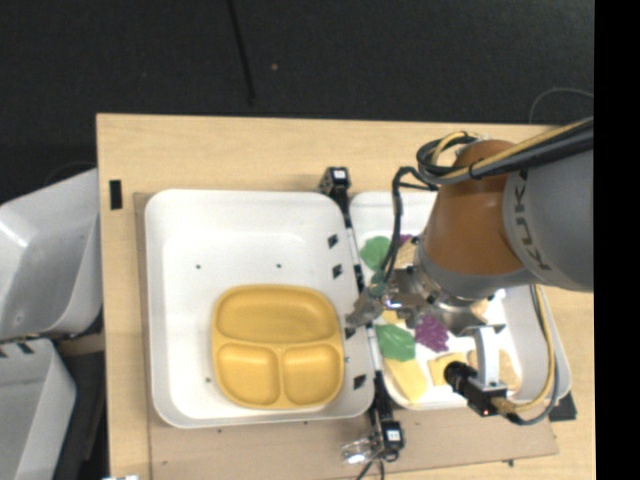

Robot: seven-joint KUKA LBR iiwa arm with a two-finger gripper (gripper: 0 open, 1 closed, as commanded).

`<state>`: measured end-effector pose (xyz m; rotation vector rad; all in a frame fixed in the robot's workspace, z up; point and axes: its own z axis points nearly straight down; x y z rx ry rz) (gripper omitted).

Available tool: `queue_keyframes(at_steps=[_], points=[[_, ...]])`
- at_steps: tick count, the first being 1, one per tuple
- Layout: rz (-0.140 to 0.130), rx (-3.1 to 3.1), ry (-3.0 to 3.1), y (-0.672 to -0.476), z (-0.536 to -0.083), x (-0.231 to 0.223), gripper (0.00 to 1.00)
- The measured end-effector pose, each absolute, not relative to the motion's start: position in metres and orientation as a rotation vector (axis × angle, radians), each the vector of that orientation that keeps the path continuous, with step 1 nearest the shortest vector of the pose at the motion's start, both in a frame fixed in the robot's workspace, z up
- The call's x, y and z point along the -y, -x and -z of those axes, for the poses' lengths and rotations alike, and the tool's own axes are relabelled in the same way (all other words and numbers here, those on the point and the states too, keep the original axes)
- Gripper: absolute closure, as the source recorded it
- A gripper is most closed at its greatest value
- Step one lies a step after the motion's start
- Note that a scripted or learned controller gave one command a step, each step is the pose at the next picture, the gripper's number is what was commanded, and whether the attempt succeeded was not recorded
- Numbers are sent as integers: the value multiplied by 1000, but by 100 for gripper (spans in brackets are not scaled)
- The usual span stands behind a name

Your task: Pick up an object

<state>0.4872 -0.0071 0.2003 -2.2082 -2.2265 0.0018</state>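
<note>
the bench (120,148) is pale wood, set against a black backdrop. both bins are white: the left bin (240,228) holds a mustard-yellow divided tray (278,346), plain and unpatterned. in the right bin (520,313) lie a light green piece (376,252), a darker green piece (396,342), a purple piece (432,332), and pale yellow pieces (412,378). the arm (550,213) is grey with an orange-brown band (470,218) above the wrist, and black cables (440,153) loop over it. small black clips (334,179) mark the bin edges
</note>
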Motion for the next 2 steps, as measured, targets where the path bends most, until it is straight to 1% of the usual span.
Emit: queue_keyframes(at_steps=[1, 2], points=[[2, 2218, 2227, -491, -211, 13, 100], [17, 2237, 2216, -536, -302, -50, 100]])
